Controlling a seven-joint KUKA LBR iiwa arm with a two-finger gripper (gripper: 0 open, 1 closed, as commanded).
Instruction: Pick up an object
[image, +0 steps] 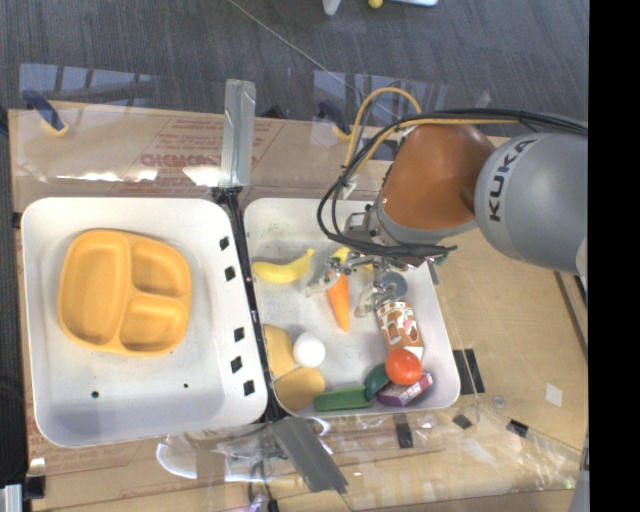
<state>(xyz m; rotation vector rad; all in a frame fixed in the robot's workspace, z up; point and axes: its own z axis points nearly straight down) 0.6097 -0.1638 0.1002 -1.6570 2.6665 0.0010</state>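
Even overhead light, mild softness.
Glare on taped plastic (180, 165) behind the bins; soft shadows; slight blur overall.

Arm (530, 200) comes in from the right, grey link w/ KUKA lettering across the upper right. Orange band (430, 180) sits above the wrist, bulging toward the camera and hiding most of the wrist itself. Black and yellow cables loop off the band's left and top side. Gripper (375, 275) hangs below the band, pointing down, mostly in shadow under the wrist; small metal parts show at its lower edge.
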